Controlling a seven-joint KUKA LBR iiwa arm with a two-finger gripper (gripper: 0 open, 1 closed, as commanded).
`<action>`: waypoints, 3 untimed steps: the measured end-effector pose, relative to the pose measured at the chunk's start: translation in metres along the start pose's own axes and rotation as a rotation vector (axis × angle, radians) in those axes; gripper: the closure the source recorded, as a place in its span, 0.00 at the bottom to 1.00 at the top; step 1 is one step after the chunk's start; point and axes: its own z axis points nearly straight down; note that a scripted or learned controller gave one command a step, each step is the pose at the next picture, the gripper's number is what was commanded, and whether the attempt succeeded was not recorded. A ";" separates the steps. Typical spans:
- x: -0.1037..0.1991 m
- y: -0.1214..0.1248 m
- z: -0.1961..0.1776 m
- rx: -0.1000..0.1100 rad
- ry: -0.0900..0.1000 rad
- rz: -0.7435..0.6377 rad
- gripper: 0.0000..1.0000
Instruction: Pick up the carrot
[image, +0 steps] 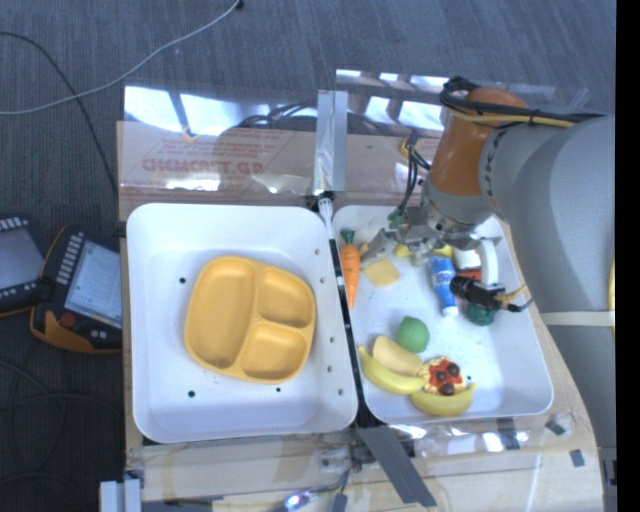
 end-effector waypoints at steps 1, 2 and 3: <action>0.065 -0.010 -0.079 -0.021 -0.011 -0.054 0.00; 0.137 -0.082 -0.092 -0.021 -0.008 -0.130 0.00; 0.160 -0.114 -0.090 -0.019 -0.007 -0.109 0.00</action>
